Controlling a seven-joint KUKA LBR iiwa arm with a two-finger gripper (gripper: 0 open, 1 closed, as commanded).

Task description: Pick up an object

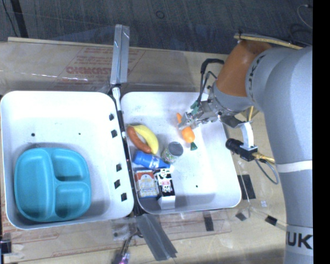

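While the gripper (197, 114) hangs by the carrot (187, 133) in the right bin (220, 194), finger spread untellable, reaching seems underway; next, descend squarely.

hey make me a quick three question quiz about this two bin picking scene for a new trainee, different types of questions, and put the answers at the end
1. True or false: the turquoise divided plastic tray lies in the left white bin.
2. Multiple choice: which thing lies nearest the gripper? A) the yellow banana B) the small orange carrot-shaped toy C) the small white carton with black print
3. Fill in: the blue plastic bottle lies in the ____ white bin, just below the banana in the picture.

Key
1. True; it sits in that bin's lower half.
2. B; the carrot toy is just below the gripper, while the banana and carton lie farther left and lower.
3. Right.
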